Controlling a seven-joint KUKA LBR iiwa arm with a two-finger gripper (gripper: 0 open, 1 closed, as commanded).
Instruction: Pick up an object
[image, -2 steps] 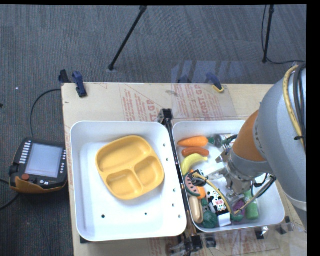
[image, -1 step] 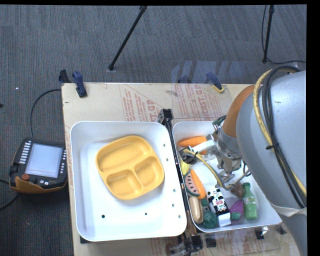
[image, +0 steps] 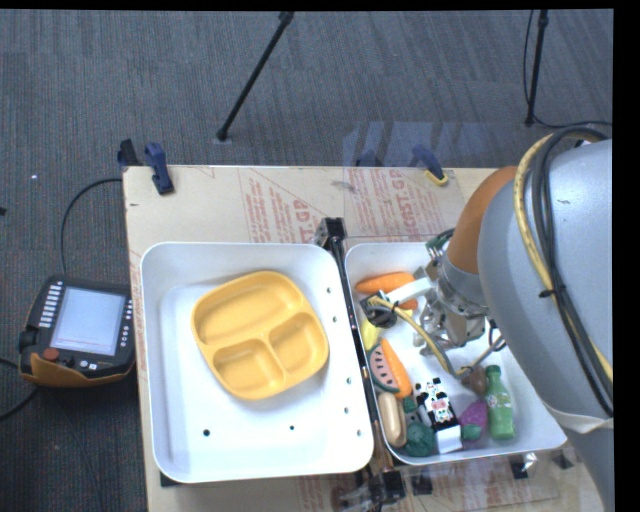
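Here the things to be picked lie heaped in the right bin (image: 545, 428): an orange carrot (image: 385, 283) near its far left corner, a watermelon slice (image: 381, 368) beside the left wall, another orange piece (image: 394, 365) touching that slice, and a tan bread roll (image: 391, 418) nearer the front. Along the front wall sit a dark green lump (image: 421, 439), a small black and white cow (image: 433, 402), a purple piece (image: 473, 417) and a green bottle (image: 499, 403), the bottle lying just beside the purple piece. The gripper (image: 452, 326) is low over the middle of this bin, above the pile, with a yellow cable (image: 412, 327) curling past it; whether its fingers are apart or together cannot be told, and nothing can be seen between them. The grey arm (image: 560, 270) with its orange band (image: 480, 215) reaches in from the right. The left bin (image: 165, 400) holds a yellow divided plate (image: 260, 333), lying flat and turned slightly. Both bins rest on a cardboard-covered bench (image: 260, 200). A handheld controller (image: 80, 332) lies on the carpet to the left.
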